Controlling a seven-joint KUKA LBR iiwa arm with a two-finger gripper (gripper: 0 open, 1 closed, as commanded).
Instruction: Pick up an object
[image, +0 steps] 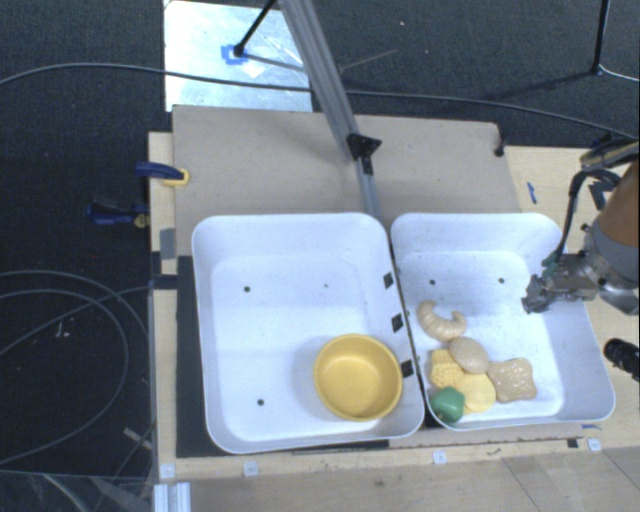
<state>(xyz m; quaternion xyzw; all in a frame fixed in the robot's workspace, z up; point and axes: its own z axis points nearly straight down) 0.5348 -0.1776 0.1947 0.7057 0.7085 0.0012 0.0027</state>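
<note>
A green toy (448, 403) and yellow bowl (358, 376) sit at the bins' near edge.

The bowl lies in the left bin (230, 300); a croissant (441, 321) and other small items cluster in the right bin (480, 260). The gripper (538, 295) hovers over the right bin's far-right side; its opening cannot be told.

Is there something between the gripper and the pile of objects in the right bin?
Nothing visible. Bare bin floor separates the gripper from the croissant-shaped piece, the nearest of the pile.
</note>
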